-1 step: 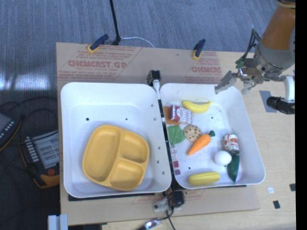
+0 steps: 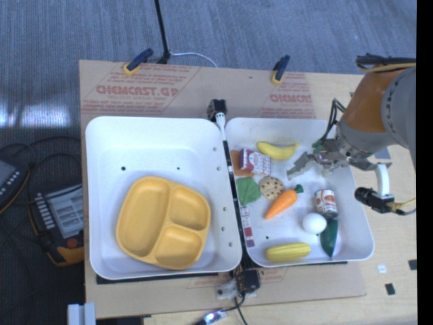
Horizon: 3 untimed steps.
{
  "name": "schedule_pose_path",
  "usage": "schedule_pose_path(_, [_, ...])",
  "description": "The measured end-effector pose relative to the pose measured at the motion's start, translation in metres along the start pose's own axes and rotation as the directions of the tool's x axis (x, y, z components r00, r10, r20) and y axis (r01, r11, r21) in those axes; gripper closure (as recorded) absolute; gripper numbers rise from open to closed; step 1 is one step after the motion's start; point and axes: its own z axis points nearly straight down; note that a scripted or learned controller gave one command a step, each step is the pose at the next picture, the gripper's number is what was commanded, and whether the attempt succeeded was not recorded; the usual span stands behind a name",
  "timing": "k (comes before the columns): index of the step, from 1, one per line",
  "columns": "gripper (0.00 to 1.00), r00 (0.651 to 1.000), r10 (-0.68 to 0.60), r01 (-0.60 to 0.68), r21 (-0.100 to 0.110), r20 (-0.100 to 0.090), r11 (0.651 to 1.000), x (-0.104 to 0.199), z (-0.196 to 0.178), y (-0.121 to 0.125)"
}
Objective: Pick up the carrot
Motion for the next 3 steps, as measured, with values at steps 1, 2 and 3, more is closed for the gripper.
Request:
schedule_pose_path(1, [0.0, 0.998, 0.064, -0.064, -0.034, 0.007, 0.997, 0.058, 0.012, -0.067])
schedule_pose_path(2, [1.0, 0.998, 0.065, -0.064, -0.035, 0.01, 0.997, 0.057, 0.004, -0.067])
schedule_pose_path(3, [1.0, 0.992, 0.125, -0.125, -0.023, 0.002, 0.992, 0.105, -0.098, -0.056])
